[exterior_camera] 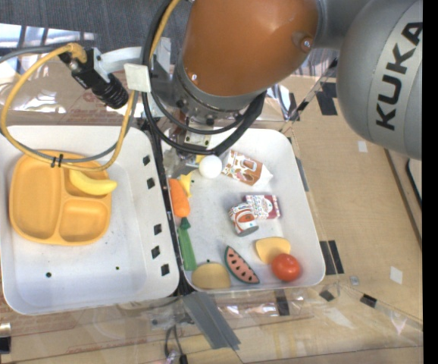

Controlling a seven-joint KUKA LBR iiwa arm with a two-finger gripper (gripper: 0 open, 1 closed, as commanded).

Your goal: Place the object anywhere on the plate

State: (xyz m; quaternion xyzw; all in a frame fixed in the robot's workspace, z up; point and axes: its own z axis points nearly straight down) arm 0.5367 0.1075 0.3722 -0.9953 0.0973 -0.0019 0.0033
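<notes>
Camera view gives us a banana (92, 183) lying on the yellow plate (58, 200) in the left bin (75, 279), while the gripper (192, 149), grip state hidden, hangs over the right bin (306, 226) above egg (211, 167), carrot (179, 196) and milk carton (245, 169).

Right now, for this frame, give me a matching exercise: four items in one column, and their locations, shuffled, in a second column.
Items:
1. yellow toy banana
2. red toy tomato
3. white egg-shaped ball
4. red watermelon slice toy

Places:
A. right bin, top, just under the arm
B. on the yellow divided plate in the left bin
C. right bin, bottom right corner
D. right bin, bottom middle, left of the tomato

Pairs: 1-B, 2-C, 3-A, 4-D
</notes>
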